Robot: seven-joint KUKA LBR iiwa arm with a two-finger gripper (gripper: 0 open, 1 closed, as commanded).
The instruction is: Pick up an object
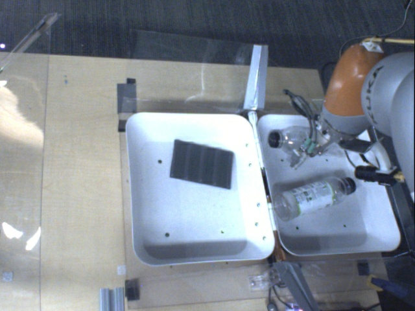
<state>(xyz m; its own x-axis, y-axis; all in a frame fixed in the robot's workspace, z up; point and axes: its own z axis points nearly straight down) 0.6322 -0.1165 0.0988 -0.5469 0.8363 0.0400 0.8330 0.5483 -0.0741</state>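
In the right bin (382, 232) a clear plastic bottle (311, 197) with a black cap and a pale label lies on its side near the middle. A smaller clear bottle (285, 138) with a black cap lies at the bin's back left corner. My gripper (305, 149) is low over the back of this bin, at the small bottle's right end and just above the larger bottle. It comes down from the orange-banded wrist (349, 76). A flat black ribbed pad (201, 164) lies in the left bin (194, 238).
The two bins meet at a narrow wall (262, 173) close to the left of the gripper. A metal post (255, 76) stands behind that joint. Cables (373, 173) hang off the wrist over the right bin's right side. Bare wooden bench (65, 173) lies to the left.
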